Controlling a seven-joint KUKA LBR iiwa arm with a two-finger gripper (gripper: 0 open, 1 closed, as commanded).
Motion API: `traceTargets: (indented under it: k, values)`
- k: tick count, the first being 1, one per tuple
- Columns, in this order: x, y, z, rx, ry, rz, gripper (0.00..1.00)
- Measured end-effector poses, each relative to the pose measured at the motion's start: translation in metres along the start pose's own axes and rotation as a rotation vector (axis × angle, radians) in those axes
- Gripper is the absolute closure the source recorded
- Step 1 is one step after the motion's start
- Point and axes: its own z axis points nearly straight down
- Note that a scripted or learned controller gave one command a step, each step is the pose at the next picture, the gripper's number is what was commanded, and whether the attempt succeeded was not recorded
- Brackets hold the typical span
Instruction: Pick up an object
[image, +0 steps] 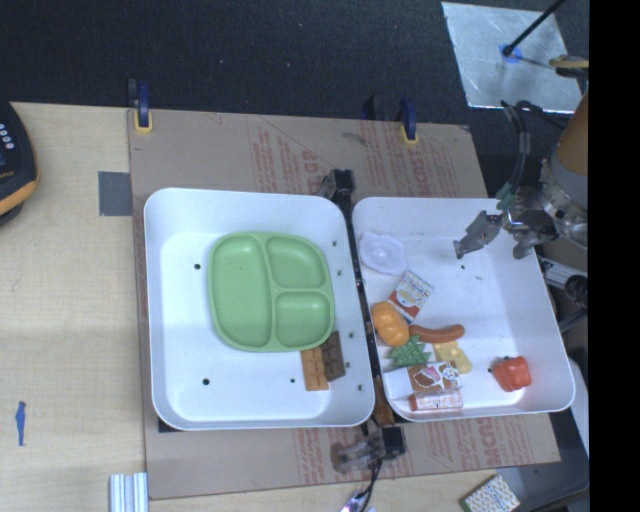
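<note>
My gripper (497, 244) hangs over the upper right part of the right bin (520, 300), its two fingers spread apart and open, with nothing between them. Below and to its left lie several small things: a clear plastic piece (380, 250), a white and red packet (411, 292), an orange ball (389, 322), a sausage (437, 331), a green leafy toy (408, 352), a yellow piece (455, 356), a red toy (512, 372) and two printed packets (435, 378). None of them touches the gripper.
The left bin (170, 330) holds a green divided plate (270, 290) and a brown bar (322, 365) near its front right corner. The bins meet along a narrow seam (355, 300). Blue clamps (143, 105) hold the cardboard at the back.
</note>
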Motion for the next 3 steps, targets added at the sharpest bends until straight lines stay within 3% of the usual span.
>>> traceTargets:
  k: [1,2,3]
  values:
    - [0.025,-0.037,0.1,0.012,0.003,0.0,0.0]
    - [-0.015,-0.06,0.156,-0.001,0.004,0.003,0.0]
    - [-0.016,-0.057,0.142,-0.008,-0.001,-0.002,1.0]
